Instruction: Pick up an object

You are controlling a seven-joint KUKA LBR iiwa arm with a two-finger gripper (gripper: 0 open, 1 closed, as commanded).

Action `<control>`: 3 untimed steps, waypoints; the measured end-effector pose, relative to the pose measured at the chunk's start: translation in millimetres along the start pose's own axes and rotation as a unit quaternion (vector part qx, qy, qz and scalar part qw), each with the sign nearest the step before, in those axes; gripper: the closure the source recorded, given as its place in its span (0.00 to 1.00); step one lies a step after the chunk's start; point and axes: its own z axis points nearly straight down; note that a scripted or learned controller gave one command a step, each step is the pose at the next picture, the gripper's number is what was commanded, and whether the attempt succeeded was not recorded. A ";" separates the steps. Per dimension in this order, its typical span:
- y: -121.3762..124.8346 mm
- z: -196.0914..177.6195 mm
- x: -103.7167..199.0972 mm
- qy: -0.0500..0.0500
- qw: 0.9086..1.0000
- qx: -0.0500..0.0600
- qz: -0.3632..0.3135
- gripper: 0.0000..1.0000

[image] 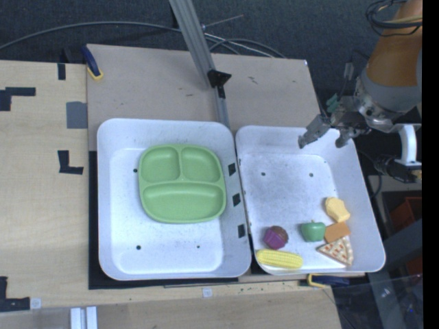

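Observation:
In the right bin (288, 177), toy foods lie along the near edge: a yellow corn cob (279, 259), a purple piece (276, 236), a green pepper-like piece (313, 231), a yellow chunk (336, 208), an orange wedge (336, 232) and a pizza slice (337, 251). My gripper (324, 134) hovers over the far right rim of that bin, well away from the foods. Its two fingers are spread apart with nothing between them.
The left bin (116, 204) holds a green divided plate (182, 183). A grey metal pole (195, 36) slants in from the top and ends near the gap between the bins. Cables lie on the dark floor behind the bench.

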 end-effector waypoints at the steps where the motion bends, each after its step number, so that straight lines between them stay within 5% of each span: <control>1: 0.0 0.0 0.0 0.000 1.000 0.000 0.000 0.00; 3: 9.0 95.7 -4.2 -0.001 1.000 0.002 0.001 0.00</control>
